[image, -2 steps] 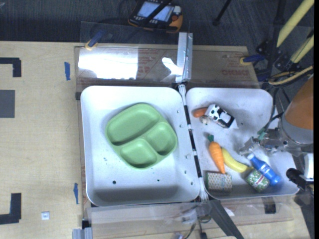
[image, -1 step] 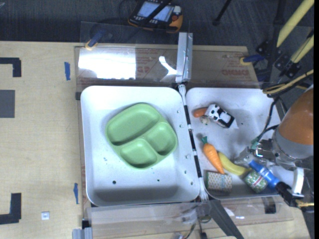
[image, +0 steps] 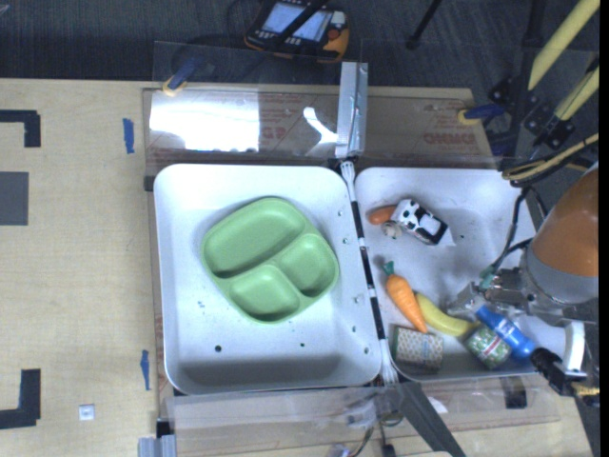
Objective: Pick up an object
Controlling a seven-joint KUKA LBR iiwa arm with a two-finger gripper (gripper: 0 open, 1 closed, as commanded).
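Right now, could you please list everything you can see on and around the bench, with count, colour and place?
bins: 2, white, side by side on the bench
plate: 1, green, three compartments, in the left bin
cow: 1, black and white, far part of the right bin
orange piece: 1, orange, touching the cow's left side
carrot: 1, orange with green top, left part of the right bin
banana: 1, yellow, beside the carrot
can: 1, patterned, near edge of the right bin
bottle: 1, blue, right of the banana
green piece: 1, green, under the bottle
pendant: 1, black and orange, on the floor beyond the bench
arm: 1, grey with orange band, over the right bin's right side
claw: 1, near the banana and bottle
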